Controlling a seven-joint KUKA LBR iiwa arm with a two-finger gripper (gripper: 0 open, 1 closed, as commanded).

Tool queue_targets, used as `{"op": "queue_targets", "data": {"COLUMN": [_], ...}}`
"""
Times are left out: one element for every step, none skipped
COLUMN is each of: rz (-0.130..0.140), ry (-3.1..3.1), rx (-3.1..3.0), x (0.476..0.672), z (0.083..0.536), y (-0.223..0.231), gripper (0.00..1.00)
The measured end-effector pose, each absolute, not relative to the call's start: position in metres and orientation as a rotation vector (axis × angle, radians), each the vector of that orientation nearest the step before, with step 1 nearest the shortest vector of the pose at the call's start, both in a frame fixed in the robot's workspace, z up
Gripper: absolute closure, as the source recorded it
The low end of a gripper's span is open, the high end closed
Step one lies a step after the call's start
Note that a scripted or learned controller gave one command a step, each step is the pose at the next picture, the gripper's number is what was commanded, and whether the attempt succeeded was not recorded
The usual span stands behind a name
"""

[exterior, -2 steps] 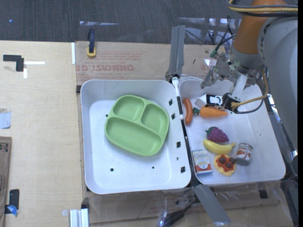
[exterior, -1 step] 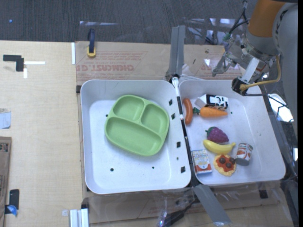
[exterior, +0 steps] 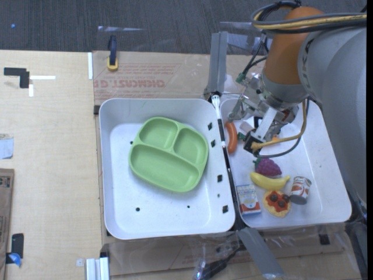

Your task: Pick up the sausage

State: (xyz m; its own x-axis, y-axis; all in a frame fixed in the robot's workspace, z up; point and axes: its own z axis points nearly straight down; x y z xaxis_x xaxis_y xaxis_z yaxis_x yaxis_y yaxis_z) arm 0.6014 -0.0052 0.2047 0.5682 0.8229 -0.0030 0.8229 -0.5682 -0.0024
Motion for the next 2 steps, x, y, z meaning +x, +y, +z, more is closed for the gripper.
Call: {"op": "queue_targets", "data": {"rz": [0.007, 0.007], "ry": [-1.416, -1.142], "rx": [-2.804, -2.924], "x": [0.608, 0.537], "z": [0.190, 0.090], "y": [-0.066, -0.100], "gripper": [0.00, 0.00]}}
